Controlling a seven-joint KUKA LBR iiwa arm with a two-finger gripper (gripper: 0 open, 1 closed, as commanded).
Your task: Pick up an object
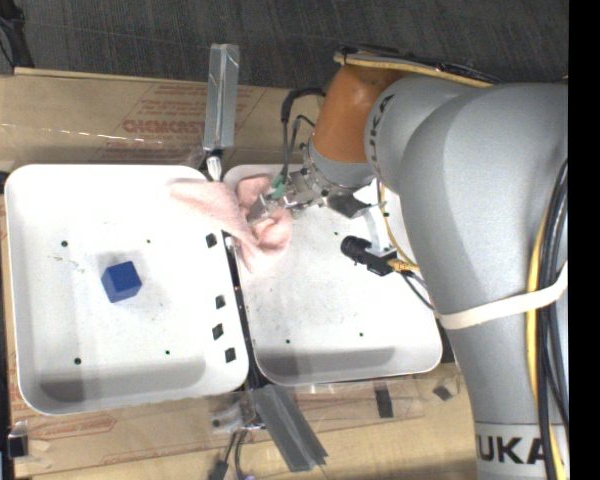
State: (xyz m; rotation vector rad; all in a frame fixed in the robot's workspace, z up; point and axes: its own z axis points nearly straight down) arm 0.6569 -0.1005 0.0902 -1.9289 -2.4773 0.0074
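Landmark: the divider [232, 298], the seam where the two white bins meet, set with small black clips.

Item 1. Left bin [40, 268], left of the divider. Shallow, white, a few dark dots on its floor. Holds one blue cube [122, 280], lying well left of the divider and apart from everything else.

Item 2. Right bin [330, 353], right of the divider. Shallow, white, floor faintly scuffed.

Item 3. Pink cloth [248, 216], crumpled, at the far end of the divider. It drapes across the seam: one flap spreads onto the left bin's far corner, the bunched part sits just right of the divider in the right bin.

Item 4. Gripper [278, 198], just right of the divider's far end, directly at the bunched part of the cloth. Whether it is apart, together or clamped on the cloth cannot be told; metal and fabric overlap there.

Item 5. Arm [480, 198], grey with an orange band, reaching over the right bin toward the divider.

Item 6. Counter [110, 118], brown board under both bins, with red print beyond the left bin.
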